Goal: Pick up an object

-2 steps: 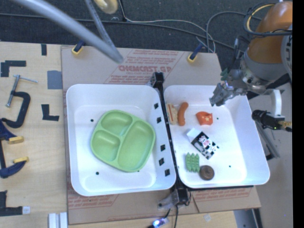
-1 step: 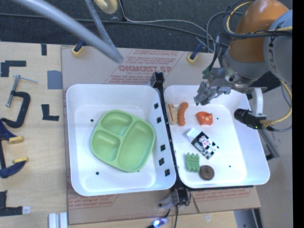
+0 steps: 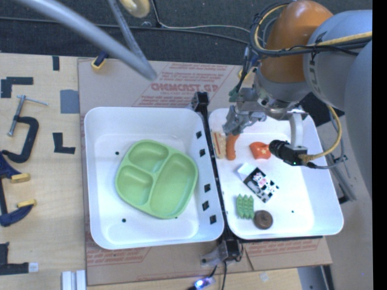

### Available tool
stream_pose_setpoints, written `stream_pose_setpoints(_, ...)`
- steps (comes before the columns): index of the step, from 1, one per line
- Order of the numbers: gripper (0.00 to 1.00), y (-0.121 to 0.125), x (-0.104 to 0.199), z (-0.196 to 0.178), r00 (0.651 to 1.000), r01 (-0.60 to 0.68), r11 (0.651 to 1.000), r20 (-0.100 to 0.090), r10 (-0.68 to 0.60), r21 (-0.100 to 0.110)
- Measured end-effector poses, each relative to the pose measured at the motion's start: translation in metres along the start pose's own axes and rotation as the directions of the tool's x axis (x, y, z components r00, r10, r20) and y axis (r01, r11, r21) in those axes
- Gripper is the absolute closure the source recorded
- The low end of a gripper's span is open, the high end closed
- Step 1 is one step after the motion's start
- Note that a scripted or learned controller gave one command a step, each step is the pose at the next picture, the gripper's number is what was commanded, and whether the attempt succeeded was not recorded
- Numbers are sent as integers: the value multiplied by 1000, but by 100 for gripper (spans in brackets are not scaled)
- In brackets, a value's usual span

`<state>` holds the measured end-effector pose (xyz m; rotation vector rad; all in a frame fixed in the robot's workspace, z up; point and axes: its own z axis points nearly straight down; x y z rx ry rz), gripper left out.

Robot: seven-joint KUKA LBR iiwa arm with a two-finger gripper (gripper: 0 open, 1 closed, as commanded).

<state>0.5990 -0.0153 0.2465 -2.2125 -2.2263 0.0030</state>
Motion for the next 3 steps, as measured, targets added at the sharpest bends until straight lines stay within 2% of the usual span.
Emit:
stream_pose_setpoints(1, 100, -4, 56, -3, 1000, 0, 1000, 0, 0, -2)
stream_pose_setpoints(2, 100, -1, 116, 15, 1000, 1, 1000, 0, -1, 0)
stream_pose_setpoints(3, 0, -1, 112, 14, 1000, -4, 1000, 1, 4, -1)
